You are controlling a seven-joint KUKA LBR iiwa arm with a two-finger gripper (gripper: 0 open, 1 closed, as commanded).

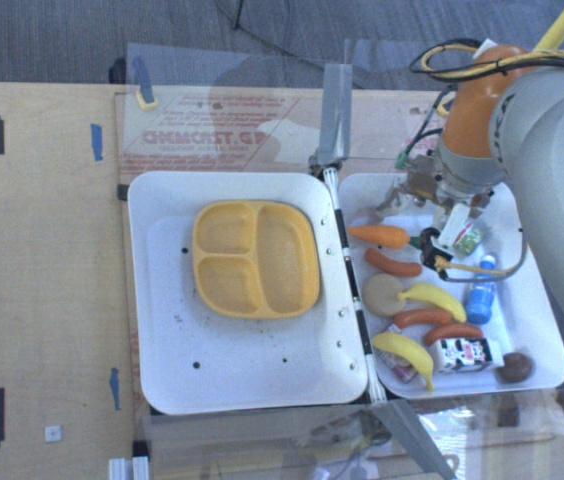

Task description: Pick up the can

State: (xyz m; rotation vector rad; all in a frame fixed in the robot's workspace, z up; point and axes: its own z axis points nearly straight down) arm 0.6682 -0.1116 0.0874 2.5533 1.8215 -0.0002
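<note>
The arm reaches in from the right, and its orange-banded wrist hangs over the far end of the right bin (545,318). The gripper (440,206) points down there, low over the bin floor. Right beside it, on its near right, lies a small white can with a green label (463,235), tilted and partly covered by the wrist. I cannot tell whether the can is between the fingers or just next to them. An orange carrot (379,235) lies just left of the gripper.
The right bin also holds two bananas (432,298) (407,356), several red sausages (393,262), a brown potato (384,293), a blue bottle (480,300), a black-and-white carton (462,353) and a brown lump (515,368). A yellow divided plate (256,259) lies in the left bin (162,348).
</note>
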